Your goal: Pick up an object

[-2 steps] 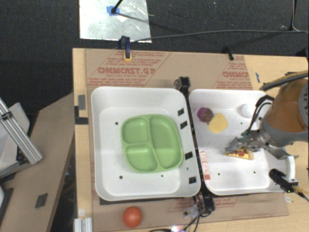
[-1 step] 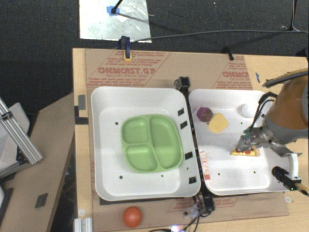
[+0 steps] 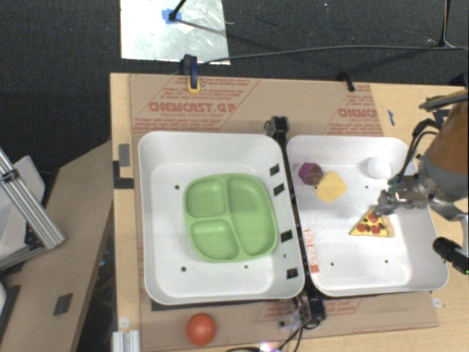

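Worktop (image 3: 242, 97) carries two white bins side by side. Left bin (image 3: 157, 196) holds a green divided plate (image 3: 229, 218), no loose items in it. Right bin (image 3: 421, 266) has the candidates: pizza slice toy (image 3: 372, 226) right of centre, yellow block (image 3: 331, 187) up-left of it, purple ball (image 3: 311, 172) just beside the block, white ball (image 3: 377, 168) near the far wall. Orange ball (image 3: 200, 328) sits outside the bins on the worktop's front edge. Arm (image 3: 443, 163) reaches in from the right; gripper (image 3: 388, 199) hangs low, just above the slice's upper corner, close to touching or touching. Can't tell if the fingers are open or closed, the tips blur into the slice. Nothing visibly held. Likely target is the slice. Risks: it lies flat and thin on the bin floor, so fingers may close above it or skid it sideways rather than catch it. Gripper is over a corner, not the middle, so an off-centre pinch could let it pivot out on lift. Descending too far jams the tips into the bin floor.
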Motion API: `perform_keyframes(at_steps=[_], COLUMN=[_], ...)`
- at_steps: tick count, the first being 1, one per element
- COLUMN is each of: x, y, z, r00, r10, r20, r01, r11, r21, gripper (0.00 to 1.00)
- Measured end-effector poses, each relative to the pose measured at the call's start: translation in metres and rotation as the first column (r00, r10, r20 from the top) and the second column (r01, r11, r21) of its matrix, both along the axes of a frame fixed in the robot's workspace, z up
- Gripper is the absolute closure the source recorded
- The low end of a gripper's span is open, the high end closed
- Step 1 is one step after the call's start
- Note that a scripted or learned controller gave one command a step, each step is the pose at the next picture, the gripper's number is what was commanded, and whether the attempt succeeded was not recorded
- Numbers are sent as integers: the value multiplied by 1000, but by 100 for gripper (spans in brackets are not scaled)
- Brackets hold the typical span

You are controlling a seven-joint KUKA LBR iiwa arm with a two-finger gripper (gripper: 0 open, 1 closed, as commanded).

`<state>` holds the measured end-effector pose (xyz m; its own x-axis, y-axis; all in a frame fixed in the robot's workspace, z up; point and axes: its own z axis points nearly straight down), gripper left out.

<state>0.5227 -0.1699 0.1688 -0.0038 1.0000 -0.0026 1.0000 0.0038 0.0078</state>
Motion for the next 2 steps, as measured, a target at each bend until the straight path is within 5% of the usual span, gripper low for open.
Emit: perform_keyframes(at_steps=[2], x=[18], y=[-5], z=[111], r00=[1000], r10=[1], r20=[0], r01=[-1], r11=[1000], r21=[0], gripper=[100])
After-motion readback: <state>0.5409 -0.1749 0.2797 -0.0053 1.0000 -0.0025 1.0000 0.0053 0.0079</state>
